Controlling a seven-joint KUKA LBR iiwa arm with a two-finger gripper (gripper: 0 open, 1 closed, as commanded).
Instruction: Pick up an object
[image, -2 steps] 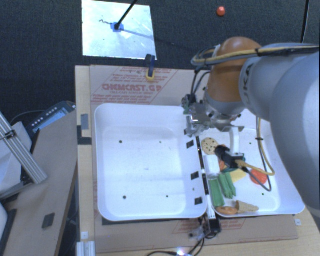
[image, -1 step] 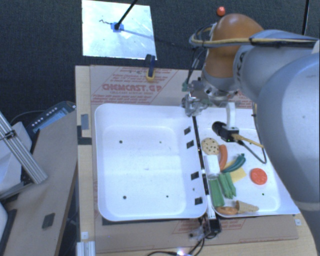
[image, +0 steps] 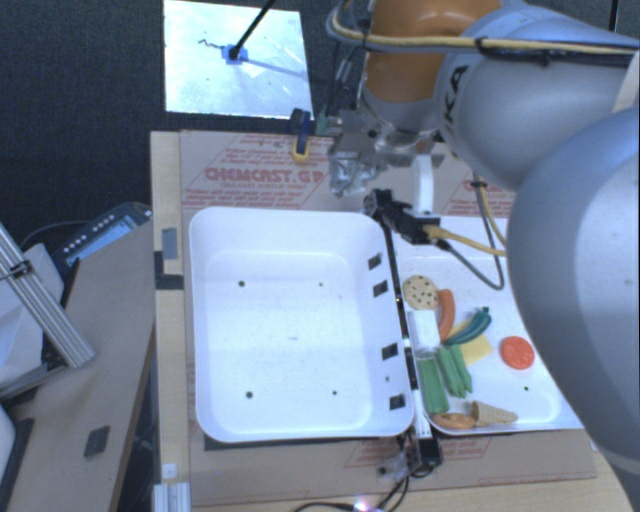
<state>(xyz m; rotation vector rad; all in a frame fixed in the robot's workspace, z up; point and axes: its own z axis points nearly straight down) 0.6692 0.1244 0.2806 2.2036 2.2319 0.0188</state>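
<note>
The right bin holds a cluster of toy food along its left side. There is a chocolate-chip cookie, an orange sausage-shaped piece, a white block, a green pod, a yellow slice, a red disc, green beans, an ice cream cone and an orange piece. My gripper hangs beyond the far rims of the bins, over the cardboard and well away from the toys. Nothing shows in its grasp.
The left bin lies beside the right one, with black clips along their shared wall. The arm's bulky grey body covers the right bin's far and right parts. A yellow cable crosses there. A blue and yellow clamp stands on the cardboard.
</note>
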